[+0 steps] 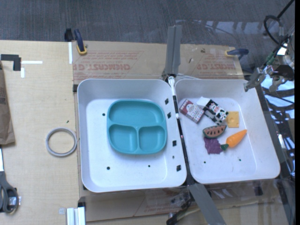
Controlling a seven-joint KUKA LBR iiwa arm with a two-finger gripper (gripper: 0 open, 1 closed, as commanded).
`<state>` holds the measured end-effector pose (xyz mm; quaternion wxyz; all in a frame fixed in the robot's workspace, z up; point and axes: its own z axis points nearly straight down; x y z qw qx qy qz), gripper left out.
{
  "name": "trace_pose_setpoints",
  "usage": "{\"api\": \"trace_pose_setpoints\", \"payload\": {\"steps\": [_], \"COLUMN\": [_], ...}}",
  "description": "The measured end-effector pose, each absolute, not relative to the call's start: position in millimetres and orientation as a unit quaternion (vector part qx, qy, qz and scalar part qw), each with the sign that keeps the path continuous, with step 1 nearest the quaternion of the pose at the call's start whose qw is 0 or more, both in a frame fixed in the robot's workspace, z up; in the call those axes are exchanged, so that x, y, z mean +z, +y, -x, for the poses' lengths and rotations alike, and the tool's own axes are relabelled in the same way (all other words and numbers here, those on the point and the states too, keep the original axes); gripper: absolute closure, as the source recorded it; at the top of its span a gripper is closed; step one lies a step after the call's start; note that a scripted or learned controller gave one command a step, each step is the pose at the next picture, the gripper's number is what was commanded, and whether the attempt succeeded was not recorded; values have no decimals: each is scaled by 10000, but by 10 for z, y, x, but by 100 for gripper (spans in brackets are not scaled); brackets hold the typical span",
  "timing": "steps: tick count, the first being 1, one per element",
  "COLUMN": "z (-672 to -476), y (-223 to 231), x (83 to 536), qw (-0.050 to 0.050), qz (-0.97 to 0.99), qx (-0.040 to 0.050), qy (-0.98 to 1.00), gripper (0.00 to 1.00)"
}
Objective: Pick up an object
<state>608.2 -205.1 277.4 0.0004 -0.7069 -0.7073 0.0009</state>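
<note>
The right bin [262, 139] holds several small toy items in a cluster near its upper middle. A red and white box [191, 110] lies at the left of the cluster. Beside it sits a black and white piece [214, 110], and to its right a yellow cheese wedge [233, 119]. Below them lie a watermelon slice [214, 131], a purple grape bunch [213, 146] and an orange carrot [235, 138] that touches the grapes.
The left bin [91, 163] holds a teal divided plate [137, 126]. A tape ring [61, 141] lies on the bench to the left. Cables and fixtures [276, 64] crowd the upper right, and a metal post [173, 50] stands behind the bins' shared wall.
</note>
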Motion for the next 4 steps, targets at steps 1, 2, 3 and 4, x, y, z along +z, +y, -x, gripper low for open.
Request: {"api": "trace_pose_setpoints", "payload": {"steps": [1,2,3,4], "z": [-6302,-5565,-5698,-5698], "y": [-2057,-1951,-1331,-1349], "x": [1024,910,913,1005], "qw": [-5,10,9,6], "qz": [7590,7710,6987,7005], "qx": [3,9,6,3], "qy": [-6511,-6369,-7155,-7136], "gripper": [0,0,0,100]}}
